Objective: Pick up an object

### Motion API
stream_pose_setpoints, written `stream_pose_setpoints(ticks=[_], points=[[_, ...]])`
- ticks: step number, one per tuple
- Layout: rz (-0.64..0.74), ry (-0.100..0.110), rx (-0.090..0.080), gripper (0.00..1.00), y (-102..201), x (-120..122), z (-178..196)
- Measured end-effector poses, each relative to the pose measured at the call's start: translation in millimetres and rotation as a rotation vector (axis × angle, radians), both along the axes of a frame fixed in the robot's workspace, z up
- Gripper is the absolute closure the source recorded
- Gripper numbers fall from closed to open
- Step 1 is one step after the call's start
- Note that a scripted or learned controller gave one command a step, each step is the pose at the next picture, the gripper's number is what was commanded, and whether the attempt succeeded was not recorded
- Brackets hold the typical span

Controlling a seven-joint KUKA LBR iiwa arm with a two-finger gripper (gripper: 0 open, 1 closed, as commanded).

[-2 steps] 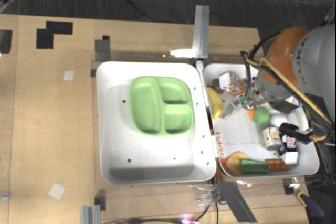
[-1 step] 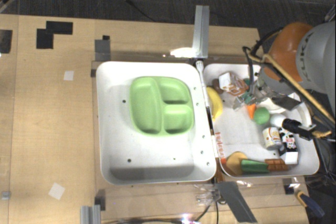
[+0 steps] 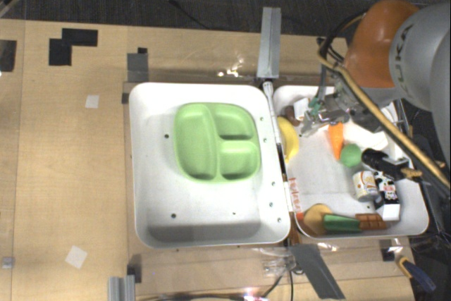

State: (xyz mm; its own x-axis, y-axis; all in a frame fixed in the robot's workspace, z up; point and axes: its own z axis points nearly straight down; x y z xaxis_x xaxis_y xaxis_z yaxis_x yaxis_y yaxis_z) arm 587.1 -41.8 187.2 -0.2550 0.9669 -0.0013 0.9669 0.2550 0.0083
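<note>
Pick not made yet
Pincer low at the right bin's eleven o'clock, beside the banana; grip unreadable.

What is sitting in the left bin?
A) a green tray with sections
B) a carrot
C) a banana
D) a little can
A: the green tray with divided sections lies in the left bin, while the banana, the carrot and the little can are all in the right bin.
</note>
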Motion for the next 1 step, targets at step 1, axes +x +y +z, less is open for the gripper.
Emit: stream_pose_setpoints(ticks=[1], points=[[-0.044,0.000,-0.001,1.00,-3.6,57.9,34.3]])
